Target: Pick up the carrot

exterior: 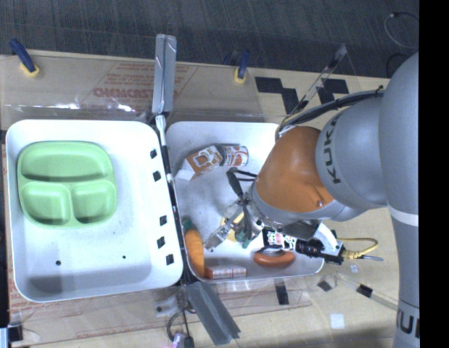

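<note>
The carrot (pixel 194 251) is a short orange piece lying along the left wall of the right bin (pixel 271 130), near its front corner. My gripper (pixel 233 231) hangs low in that bin, just right of the carrot and a little behind it. It sits under the orange wrist band, and the arm hides much of it. Nothing shows as held in it.
A reddish sausage (pixel 273 258) lies at the front of the right bin, and a white and red tube (pixel 226 272) lies beside the carrot. A brown packet (pixel 203 161) and a can (pixel 236 154) sit at the back. The left bin (pixel 86 274) holds a green compartment tray (pixel 66 182).
</note>
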`<state>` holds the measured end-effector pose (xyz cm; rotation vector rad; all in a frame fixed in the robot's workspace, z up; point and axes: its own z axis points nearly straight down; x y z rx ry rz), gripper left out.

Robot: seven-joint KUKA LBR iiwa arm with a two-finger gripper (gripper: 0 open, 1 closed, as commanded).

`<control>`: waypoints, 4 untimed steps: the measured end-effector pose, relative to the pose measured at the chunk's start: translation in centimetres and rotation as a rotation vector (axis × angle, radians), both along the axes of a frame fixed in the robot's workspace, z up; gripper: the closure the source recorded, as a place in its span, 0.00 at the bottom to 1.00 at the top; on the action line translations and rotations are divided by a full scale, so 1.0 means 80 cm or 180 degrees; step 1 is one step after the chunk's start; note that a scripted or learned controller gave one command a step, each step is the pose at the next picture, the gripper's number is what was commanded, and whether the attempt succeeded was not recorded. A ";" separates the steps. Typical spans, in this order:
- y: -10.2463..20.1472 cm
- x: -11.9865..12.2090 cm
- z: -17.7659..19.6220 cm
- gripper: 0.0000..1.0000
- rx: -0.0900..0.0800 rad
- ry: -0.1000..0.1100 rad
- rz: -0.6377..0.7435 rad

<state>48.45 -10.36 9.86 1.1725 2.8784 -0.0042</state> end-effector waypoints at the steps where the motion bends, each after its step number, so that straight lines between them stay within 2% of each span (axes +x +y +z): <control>1: -0.001 -0.005 -0.004 0.00 0.0006 0.0046 0.0164; 2: 0.022 -0.001 0.126 0.00 0.0049 0.0092 -0.0158; 3: -0.016 -0.010 -0.009 0.00 0.0051 0.0097 -0.0058; 4: 0.002 -0.008 -0.007 0.00 0.0025 0.0086 0.0557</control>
